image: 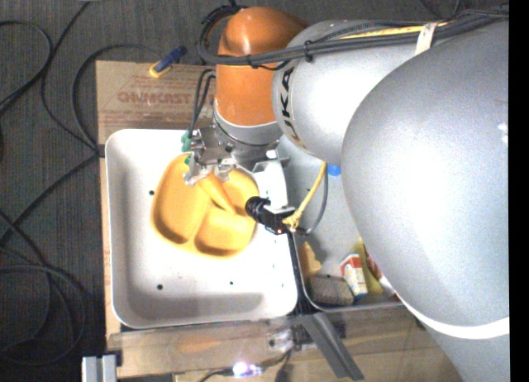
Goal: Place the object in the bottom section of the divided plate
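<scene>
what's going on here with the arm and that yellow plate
The grey and orange arm reaches into the left white bin and hangs over the upper edge of the yellow divided plate. The plate's sections look bare. The right bin holds a few small items.

Dark grey carpet [50,58] strewn with black cables [33,231] surrounds a cardboard sheet [140,95] under the bench.
</scene>
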Available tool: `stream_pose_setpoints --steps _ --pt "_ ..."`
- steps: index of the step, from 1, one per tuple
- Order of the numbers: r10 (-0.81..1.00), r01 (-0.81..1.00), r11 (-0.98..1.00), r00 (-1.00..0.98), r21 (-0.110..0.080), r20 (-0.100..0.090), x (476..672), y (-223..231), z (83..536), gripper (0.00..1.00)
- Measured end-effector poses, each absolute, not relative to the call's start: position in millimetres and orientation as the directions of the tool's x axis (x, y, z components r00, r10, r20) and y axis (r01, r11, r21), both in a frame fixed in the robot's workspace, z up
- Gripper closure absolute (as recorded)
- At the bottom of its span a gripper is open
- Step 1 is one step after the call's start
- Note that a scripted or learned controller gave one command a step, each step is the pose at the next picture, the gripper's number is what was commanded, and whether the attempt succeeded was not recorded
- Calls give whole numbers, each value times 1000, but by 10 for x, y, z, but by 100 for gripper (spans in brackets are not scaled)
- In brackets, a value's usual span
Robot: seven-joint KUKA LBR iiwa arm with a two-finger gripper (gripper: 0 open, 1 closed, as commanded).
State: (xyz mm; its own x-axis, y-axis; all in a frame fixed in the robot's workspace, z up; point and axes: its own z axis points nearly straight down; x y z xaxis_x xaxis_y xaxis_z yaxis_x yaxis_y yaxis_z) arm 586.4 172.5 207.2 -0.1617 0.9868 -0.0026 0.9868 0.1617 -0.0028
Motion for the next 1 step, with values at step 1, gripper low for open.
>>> stream_pose_setpoints --steps 1 --pt "987 987 162 -162 -3 -2 5864 1725 2072 0"
